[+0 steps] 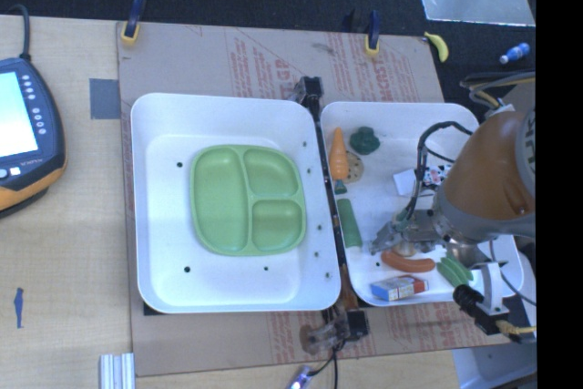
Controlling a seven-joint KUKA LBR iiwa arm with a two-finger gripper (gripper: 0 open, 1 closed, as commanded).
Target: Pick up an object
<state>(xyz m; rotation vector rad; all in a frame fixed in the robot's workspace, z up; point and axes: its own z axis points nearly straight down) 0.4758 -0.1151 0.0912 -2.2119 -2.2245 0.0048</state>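
Gripper (393, 237) is seen low in right bin (392, 118) above smooth curved sausage (409, 262); finger state cannot be told.

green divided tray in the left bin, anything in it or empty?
Empty. All three compartments of the green tray show bare green; it lies flat in the left bin.

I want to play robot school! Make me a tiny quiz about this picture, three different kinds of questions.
1. True or false: the green tray sits in the left bin.
2. Which lies nearest the gripper? A) carrot B) sausage C) dark green toy
3. Fill in: the small box lies by the right bin's ____ edge, as seen by the camera.

Key: 1 true; 2 B; 3 bottom.
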